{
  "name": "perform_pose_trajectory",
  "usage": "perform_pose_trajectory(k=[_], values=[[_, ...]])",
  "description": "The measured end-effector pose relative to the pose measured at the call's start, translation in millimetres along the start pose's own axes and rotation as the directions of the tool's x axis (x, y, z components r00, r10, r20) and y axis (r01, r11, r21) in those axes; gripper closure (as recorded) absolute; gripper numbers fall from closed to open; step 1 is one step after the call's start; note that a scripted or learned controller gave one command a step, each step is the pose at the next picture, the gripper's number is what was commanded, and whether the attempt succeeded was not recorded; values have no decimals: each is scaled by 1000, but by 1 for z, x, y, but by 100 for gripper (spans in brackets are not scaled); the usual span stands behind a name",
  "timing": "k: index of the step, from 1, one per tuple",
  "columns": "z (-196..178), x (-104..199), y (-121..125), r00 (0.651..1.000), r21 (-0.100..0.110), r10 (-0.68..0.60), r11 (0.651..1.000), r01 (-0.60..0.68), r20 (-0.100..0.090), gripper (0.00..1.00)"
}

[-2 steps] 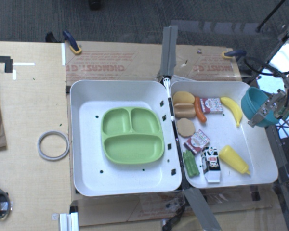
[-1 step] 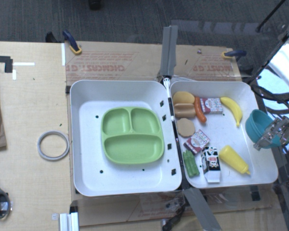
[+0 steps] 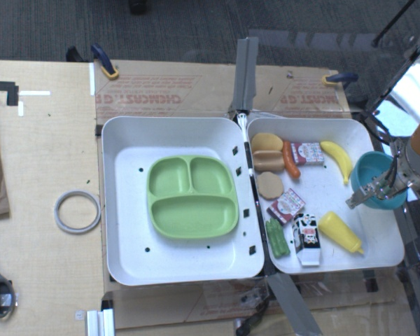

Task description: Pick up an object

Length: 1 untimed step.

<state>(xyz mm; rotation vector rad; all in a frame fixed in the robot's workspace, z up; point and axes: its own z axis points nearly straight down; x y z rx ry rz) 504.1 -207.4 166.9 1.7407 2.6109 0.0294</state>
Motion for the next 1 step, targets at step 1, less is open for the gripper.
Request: perform_pose_trajectory(k=[1], values=[[10,3,64,968,-2,252,968,-252,8,100]])
